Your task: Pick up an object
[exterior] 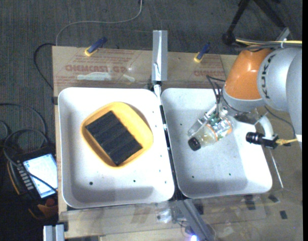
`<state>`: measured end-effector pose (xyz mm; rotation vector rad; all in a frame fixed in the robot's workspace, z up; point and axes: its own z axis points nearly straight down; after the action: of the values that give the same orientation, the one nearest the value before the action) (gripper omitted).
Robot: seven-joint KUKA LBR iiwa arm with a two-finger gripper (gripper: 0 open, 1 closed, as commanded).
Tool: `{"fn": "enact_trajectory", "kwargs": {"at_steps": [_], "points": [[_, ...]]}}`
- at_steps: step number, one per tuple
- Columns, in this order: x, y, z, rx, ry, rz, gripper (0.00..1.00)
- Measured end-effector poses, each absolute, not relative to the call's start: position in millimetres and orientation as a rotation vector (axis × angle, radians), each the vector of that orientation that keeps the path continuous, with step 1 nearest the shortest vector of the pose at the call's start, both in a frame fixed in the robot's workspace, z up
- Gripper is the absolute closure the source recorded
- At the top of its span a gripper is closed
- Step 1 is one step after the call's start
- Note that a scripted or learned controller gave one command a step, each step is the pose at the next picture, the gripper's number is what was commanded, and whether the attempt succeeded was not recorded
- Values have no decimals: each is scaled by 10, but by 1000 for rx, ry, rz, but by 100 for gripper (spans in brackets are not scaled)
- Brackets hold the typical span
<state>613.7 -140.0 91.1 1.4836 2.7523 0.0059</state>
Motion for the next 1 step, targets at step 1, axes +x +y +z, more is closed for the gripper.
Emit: {"fn": "enact_trajectory", "kwargs": {"at_steps": [1], "points": [[6152, -1377, 992, 1486, 2755, 14, 100]]}}
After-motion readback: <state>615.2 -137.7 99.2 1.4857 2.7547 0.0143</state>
